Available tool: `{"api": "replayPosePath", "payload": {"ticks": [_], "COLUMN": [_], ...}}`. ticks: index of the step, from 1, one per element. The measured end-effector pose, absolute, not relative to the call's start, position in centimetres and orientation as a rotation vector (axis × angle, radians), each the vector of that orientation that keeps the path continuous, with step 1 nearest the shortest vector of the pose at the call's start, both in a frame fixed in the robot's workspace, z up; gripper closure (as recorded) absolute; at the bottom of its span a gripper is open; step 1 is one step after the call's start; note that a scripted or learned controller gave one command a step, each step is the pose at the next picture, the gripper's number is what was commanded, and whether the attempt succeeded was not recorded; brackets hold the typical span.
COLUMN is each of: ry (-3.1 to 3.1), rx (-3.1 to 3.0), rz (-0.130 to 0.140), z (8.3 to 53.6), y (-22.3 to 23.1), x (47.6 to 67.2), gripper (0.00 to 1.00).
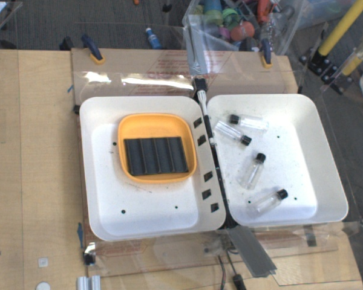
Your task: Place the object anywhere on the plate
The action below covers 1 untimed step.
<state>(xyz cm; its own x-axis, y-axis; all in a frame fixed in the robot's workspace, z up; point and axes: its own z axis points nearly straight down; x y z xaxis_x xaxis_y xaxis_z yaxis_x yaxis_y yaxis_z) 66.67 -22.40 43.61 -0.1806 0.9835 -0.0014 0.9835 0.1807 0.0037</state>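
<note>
Vials: four small clear ones with black caps lay loose in the right bin (pixel 302 110), and you had them at (pixel 247 122), (pixel 232 133), (pixel 252 169) and (pixel 271 200), well apart from the orange plate (pixel 126 125) in the left bin (pixel 103 180). Plate carried a black ribbed insert (pixel 155 155). They looked light, rigid, slick and prone to rolling, so you'd want to grip mid-body, across the axis. Gripper state: can't tell.
</note>
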Motion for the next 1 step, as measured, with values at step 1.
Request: {"api": "replayPosePath", "payload": {"ticks": [1], "ry": [2.723], "rx": [1.562], "rz": [0.002], "z": [43.64], "y": [-22.20], "x": [66.73], "gripper": [1.00]}}
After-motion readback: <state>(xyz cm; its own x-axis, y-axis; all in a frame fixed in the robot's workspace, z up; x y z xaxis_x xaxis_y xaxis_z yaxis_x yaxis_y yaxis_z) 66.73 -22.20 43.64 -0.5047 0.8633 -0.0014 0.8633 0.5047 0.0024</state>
